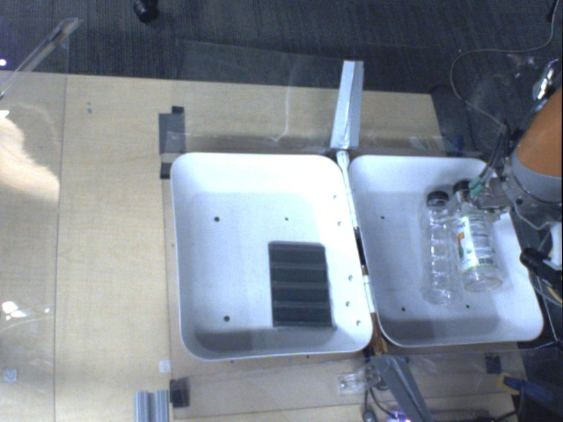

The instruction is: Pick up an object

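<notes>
End effector (482,190): located at the 1 o'clock area of the right bin (387,236), directly at the cap ends of 2 clear plastic bottles. Its opening state cannot be determined; the tip is small, dark and merges with the bottle caps and a green cable. Contact with either bottle cannot be confirmed.

Task objects:
1. Labelled bottle (478,251), clear, with a white label, lying on the right bin floor with its cap toward 12 o'clock.
2. Plain bottle (439,255), clear, lying just beside the labelled bottle at its 9 o'clock side, parallel to it, cap also toward 12 o'clock.
3. Black ribbed block (300,284), lying flat in the left bin (220,192), at the 5 o'clock area of that bin's floor, well apart from the end effector.

Limited visibility: the bottles are transparent, so their outlines are faint against the white bin. The arm (538,152) is cut off by the frame edge at 3 o'clock.

Arm pose: the orange band and grey wrist enter from 3 o'clock, above the right bin's far corner, angled down toward the bottle caps. Both bins rest side by side on the table (106,262)
</notes>
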`<action>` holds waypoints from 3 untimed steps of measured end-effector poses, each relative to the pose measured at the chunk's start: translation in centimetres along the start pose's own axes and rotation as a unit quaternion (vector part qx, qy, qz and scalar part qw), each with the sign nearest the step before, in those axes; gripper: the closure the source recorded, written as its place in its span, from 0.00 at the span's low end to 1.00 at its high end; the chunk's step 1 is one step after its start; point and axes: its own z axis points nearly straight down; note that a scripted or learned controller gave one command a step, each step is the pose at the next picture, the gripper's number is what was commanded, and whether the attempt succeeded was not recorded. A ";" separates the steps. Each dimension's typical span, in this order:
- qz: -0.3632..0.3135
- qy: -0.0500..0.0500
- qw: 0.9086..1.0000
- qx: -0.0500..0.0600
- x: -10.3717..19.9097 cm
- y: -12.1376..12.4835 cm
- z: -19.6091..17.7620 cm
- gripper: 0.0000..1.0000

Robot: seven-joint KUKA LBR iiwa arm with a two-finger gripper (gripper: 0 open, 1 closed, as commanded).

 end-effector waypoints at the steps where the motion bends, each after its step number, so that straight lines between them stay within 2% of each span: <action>1: -0.037 0.006 0.999 0.018 0.1 1.0 3.1 0.00; 2: -0.059 0.006 0.998 0.018 0.4 6.2 6.2 0.00; 3: -0.063 0.005 0.998 0.014 0.5 6.5 4.9 1.00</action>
